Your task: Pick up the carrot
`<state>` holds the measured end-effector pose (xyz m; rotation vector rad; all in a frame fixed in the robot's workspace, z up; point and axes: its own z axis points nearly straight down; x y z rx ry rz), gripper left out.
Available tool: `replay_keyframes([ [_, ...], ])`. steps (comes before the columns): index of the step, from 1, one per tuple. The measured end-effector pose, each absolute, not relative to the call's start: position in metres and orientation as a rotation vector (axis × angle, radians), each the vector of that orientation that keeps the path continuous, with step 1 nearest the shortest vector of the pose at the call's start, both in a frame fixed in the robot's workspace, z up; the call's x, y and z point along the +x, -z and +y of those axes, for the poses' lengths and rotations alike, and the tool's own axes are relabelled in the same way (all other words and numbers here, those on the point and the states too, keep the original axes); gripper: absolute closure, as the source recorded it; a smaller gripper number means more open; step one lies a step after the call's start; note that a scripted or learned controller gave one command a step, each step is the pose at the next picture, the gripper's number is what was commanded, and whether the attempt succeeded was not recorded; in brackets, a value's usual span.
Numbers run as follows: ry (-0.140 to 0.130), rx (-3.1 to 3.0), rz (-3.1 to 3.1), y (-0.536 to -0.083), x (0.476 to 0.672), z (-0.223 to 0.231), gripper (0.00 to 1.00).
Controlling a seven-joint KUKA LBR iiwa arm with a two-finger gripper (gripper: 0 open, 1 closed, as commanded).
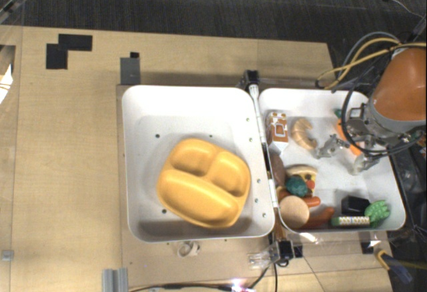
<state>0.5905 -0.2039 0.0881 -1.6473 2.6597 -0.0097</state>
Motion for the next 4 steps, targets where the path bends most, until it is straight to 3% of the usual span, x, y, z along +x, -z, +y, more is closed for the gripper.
replay_keyframes([
  [1,0.019,-1.634,2.653,-0.103,0.594,-0.204,1.0],
  [2,0.017,-1.125,2.911,-0.212,0.611,-0.205,1.0],
  [3,0.015,-1.489,2.75,-0.101,0.606,-0.195,1.0],
  [4,0.012,-1.489,2.751,-0.1,0.605,-0.195,0.0],
])
